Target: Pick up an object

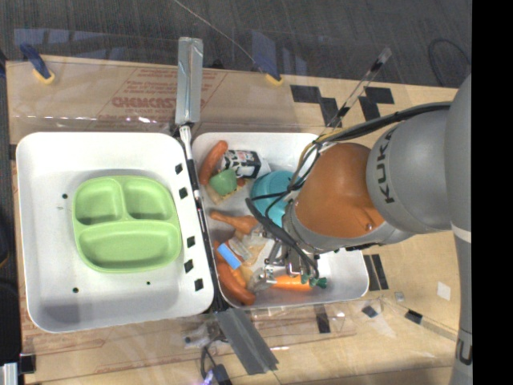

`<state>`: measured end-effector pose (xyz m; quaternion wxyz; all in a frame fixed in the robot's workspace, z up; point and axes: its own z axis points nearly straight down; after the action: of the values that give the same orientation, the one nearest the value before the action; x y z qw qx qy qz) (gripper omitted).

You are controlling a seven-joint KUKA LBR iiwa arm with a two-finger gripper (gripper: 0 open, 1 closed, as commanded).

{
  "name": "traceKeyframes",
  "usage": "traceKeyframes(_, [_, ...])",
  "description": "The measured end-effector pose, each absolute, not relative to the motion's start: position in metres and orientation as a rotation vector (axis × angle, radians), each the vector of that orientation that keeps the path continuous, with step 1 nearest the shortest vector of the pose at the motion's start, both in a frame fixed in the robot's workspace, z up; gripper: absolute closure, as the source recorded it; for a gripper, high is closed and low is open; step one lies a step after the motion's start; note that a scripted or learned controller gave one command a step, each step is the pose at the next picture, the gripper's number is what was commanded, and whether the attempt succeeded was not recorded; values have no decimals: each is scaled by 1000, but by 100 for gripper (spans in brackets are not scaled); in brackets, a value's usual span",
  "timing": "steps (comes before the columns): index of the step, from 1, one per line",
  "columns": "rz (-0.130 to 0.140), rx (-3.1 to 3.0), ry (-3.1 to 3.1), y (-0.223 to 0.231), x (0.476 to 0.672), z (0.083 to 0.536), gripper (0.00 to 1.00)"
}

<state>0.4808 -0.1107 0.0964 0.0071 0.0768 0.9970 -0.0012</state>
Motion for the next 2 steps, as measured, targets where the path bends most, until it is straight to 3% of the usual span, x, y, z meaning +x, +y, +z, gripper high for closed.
traceKeyframes(1, [-5,225,3112,-109,485,108,100])
traceKeyframes(2, [3,274,3121,-47,480,195,100])
